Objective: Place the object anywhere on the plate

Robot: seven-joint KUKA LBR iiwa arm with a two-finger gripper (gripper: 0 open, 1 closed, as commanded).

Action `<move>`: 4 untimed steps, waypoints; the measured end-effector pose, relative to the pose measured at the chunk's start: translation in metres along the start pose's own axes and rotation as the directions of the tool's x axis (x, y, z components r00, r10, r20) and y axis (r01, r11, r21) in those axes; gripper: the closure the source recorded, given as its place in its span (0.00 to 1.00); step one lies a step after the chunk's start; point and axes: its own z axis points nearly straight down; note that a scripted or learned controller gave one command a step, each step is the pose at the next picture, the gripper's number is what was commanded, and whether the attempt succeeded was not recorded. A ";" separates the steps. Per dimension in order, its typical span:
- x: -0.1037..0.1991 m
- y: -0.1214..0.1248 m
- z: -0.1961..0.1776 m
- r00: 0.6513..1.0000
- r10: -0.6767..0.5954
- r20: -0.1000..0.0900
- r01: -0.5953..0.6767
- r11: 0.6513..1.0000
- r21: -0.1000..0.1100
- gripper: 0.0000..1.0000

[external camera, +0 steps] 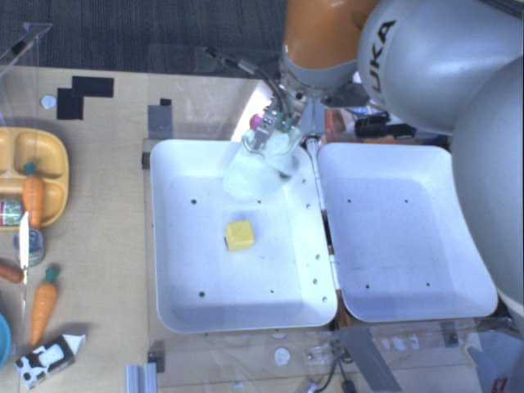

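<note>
A smooth, rounded grey robot arm (442, 64) carries black "KUKA" lettering (378, 51) on its casing, with a glossy orange band (323, 19) ringing the segment above the wrist. Below the band, a dark metal wrist fitting (315, 92) bears thin cables, a small pink and green part, and translucent pale finger hardware.

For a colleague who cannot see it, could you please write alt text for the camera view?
A grey arm with an orange band reaches in from the right, its gripper over the far edge of the left white bin, where a small yellow block lies. The right white bin sits beside it, and toy carrots and a yellow tray lie on the bench at left.
</note>
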 end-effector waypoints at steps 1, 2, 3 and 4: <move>0.025 0.040 -0.015 0.995 -0.102 -0.001 0.102 0.995 -0.001 1.00; -0.019 -0.050 0.002 0.994 -0.112 -0.001 0.112 0.994 0.002 1.00; -0.023 -0.077 -0.021 0.980 -0.200 0.003 0.200 0.980 -0.001 1.00; 0.024 0.001 0.004 0.949 -0.315 -0.004 0.315 0.949 0.000 1.00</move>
